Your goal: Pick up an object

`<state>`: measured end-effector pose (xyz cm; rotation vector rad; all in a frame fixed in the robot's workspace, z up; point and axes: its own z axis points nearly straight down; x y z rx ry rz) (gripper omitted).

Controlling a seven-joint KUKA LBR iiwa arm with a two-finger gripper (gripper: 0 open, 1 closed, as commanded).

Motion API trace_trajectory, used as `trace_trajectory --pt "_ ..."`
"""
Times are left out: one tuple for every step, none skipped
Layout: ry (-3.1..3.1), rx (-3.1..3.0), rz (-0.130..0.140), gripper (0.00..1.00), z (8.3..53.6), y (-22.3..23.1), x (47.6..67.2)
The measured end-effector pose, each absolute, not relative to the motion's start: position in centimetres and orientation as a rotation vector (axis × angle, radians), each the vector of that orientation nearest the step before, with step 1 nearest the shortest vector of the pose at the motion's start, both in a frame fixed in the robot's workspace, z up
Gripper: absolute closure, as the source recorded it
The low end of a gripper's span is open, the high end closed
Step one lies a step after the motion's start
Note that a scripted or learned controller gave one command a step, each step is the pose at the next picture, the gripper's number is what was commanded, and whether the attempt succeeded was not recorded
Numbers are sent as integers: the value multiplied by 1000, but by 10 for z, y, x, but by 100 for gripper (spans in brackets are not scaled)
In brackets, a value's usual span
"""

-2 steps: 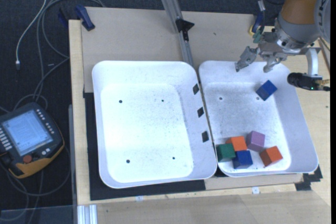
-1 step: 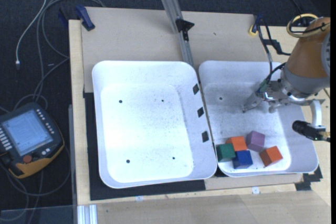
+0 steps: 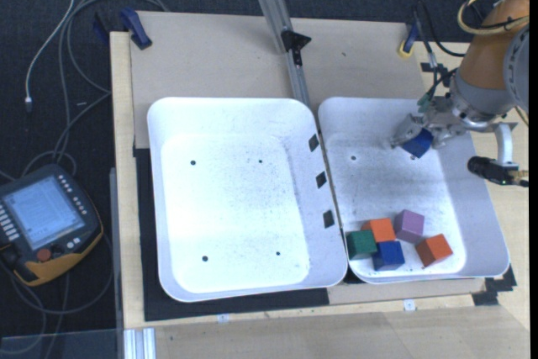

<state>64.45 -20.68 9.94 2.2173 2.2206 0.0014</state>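
The wooden bench (image 3: pixel 218 55) carries two white bins side by side on a black mat (image 3: pixel 151 298). The right bin (image 3: pixel 370 181) lies under the gripper's fingers (image 3: pixel 403 136); the left bin (image 3: pixel 227 197) lies far from them.

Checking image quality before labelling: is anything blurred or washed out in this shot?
Camera view: the white bins look bright and somewhat washed out; the tool and the blue block at it are soft, edges hard to separate; the cubes at the near rim stay crisp.

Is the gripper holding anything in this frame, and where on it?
Yes: a blue block sits between the fingers of the gripper, lifted above the right bin. Which faces are pinched cannot be told.
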Motion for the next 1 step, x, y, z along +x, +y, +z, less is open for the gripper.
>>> trace_trajectory --pt "2220 2215 3 100 112 -206 645"
